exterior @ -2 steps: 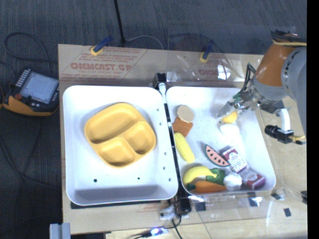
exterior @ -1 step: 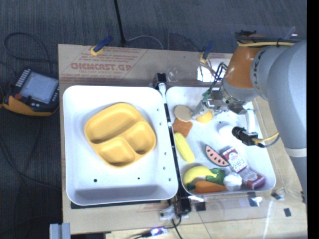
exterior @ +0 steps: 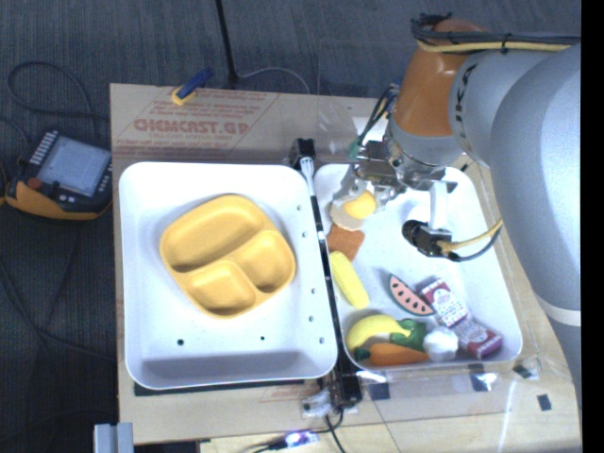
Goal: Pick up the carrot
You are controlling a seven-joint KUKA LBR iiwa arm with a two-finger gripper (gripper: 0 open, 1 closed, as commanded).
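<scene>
The carrot [exterior: 390,354], orange with a green top, lies along the near wall of the right bin [exterior: 486,253], between a yellow lemon-like fruit [exterior: 371,329] and a white ball-like piece [exterior: 441,345]. My gripper [exterior: 375,183] hangs over the far left corner of that bin, well away from the carrot. Directly beneath it sits a white and yellow fried-egg toy [exterior: 357,208]. From this angle I cannot make out whether the gripper touches the egg.
The right bin also holds a brown piece [exterior: 344,242], a yellow corn cob [exterior: 349,280], a watermelon slice [exterior: 408,295], a red-white packet [exterior: 446,303] and a dark red item [exterior: 482,341]. A yellow divided plate [exterior: 226,253] lies in the left bin [exterior: 151,347].
</scene>
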